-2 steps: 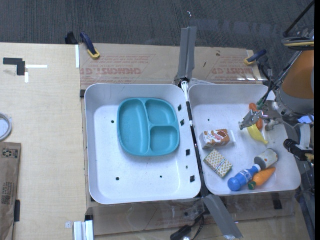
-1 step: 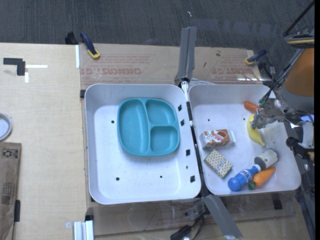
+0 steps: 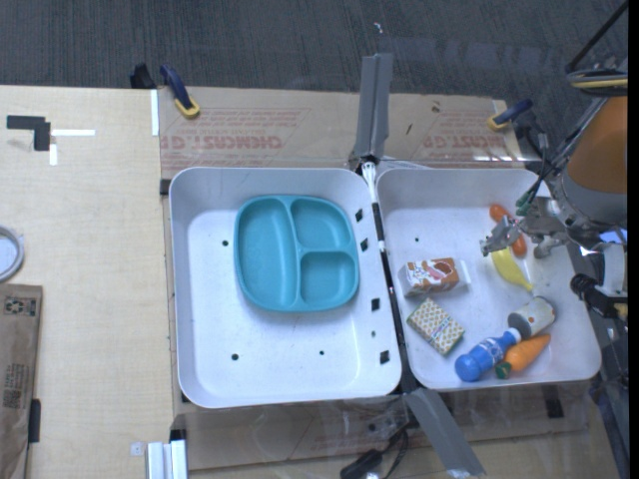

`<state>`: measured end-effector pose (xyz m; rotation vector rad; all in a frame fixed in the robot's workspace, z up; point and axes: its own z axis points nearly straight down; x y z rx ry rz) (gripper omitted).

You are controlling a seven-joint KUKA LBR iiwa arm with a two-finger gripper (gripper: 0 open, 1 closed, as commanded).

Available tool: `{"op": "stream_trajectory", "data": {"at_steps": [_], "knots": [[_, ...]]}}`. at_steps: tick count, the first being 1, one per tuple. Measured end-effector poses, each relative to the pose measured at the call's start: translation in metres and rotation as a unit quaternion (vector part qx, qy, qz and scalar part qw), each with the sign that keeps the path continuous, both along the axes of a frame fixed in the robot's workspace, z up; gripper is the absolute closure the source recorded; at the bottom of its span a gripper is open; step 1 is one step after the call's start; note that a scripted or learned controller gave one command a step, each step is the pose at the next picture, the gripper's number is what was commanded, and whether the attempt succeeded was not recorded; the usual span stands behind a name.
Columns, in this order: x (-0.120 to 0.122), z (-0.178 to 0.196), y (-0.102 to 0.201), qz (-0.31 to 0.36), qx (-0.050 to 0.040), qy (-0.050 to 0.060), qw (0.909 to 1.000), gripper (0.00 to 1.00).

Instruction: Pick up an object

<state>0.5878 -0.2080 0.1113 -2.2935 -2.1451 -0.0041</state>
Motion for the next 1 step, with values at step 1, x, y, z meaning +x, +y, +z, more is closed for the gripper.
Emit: {"op": "stream_trajectory", "data": {"at_steps": [1], "knots": [[0.0002,0.0093,-0.0006,0.001,-0.0006,0.000,1.0000,1.00]]}}
